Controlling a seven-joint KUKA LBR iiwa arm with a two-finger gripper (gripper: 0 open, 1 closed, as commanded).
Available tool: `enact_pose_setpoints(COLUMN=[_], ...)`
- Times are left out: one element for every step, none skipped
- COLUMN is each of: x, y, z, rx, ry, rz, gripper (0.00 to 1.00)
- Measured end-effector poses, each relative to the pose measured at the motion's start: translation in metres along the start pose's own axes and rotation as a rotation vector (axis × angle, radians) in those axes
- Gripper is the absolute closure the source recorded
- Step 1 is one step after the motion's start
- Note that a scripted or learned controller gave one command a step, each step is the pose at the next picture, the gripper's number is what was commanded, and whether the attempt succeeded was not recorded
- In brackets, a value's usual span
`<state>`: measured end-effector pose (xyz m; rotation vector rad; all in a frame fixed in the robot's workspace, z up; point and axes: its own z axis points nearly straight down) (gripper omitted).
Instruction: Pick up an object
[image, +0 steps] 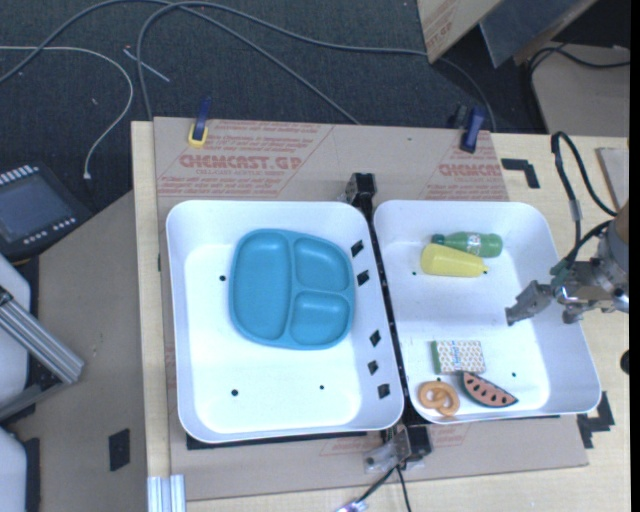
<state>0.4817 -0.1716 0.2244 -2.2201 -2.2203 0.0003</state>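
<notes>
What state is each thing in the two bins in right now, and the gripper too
blue divided plate: flat in the left bin, nothing on it.
yellow item: lying in the right bin, against the green bottle.
green bottle: on its side.
patterned packet: lying flat.
pretzel: flat by the front rim.
watermelon slice: flat, beside the pretzel.
gripper: low over the right bin, holding nothing.
</notes>
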Motion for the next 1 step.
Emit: enact_pose_setpoints(x=[-0.0015], y=[-0.0006], z=[0.0628], rx=[0.005], ry=[0.002], rz=[0.001], gripper=[0.0])
